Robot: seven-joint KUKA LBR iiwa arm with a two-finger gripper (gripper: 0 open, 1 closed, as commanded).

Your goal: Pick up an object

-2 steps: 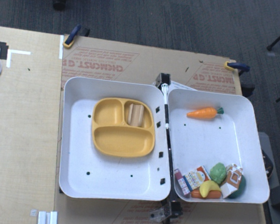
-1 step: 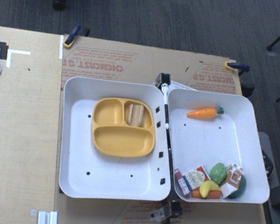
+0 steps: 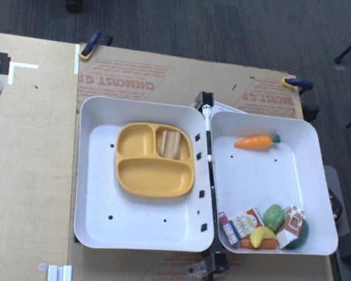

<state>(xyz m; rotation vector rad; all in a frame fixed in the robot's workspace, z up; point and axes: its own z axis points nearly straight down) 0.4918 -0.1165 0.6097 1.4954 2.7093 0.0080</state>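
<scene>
Left bin: yellow divided plate toward the back, a tan wooden block lying in its rear-right compartment. Right bin: toy carrot alone near the back wall, well apart from the rest. Front-right corner holds a touching cluster: small carton, banana, tomato, green vegetable, small milk carton. End effector state: cannot tell. Bins sit on cardboard clamped to the tabletop.
</scene>
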